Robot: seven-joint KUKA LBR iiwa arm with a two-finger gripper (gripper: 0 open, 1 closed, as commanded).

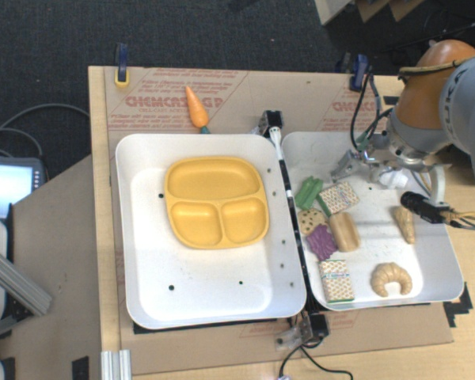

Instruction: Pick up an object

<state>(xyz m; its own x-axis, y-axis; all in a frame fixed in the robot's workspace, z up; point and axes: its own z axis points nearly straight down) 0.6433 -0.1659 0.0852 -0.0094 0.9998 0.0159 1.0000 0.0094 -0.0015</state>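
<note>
At the left of the frame the left bin (pixel 134 236) carries a yellow divided tray (pixel 216 199) in its upper half; above it, in the upper middle of the frame, a toy carrot (pixel 196 107) lies on the cardboard outside both bins; none of this looks touched by the task.

Right of centre, the right bin (pixel 451 279) holds the candidates for picking: a green piece (pixel 308 192) by the divider, a speckled cracker (pixel 340 197) just beside it, a purple piece (pixel 322 241) below, a tan roll (pixel 345 231) touching the purple one, a wrapped packet (pixel 336 281) near the lower rim, a croissant (pixel 391 279) at lower right, and a pale bread stick (pixel 404 224) at the right.

At the upper right the gripper (pixel 364 163) hangs over the top of that bin, above the cracker; nothing shows between its fingers, so I judge the pick not yet made: choosing, closing and lifting all remain.

Whether the hand is released or clenched I cannot tell; its tips are small and merge with metal parts and cables; a black part (pixel 421 204) and a whitish lump (pixel 393 178) beneath the wrist are hard to identify; the arm is cut off by the right edge.
</note>
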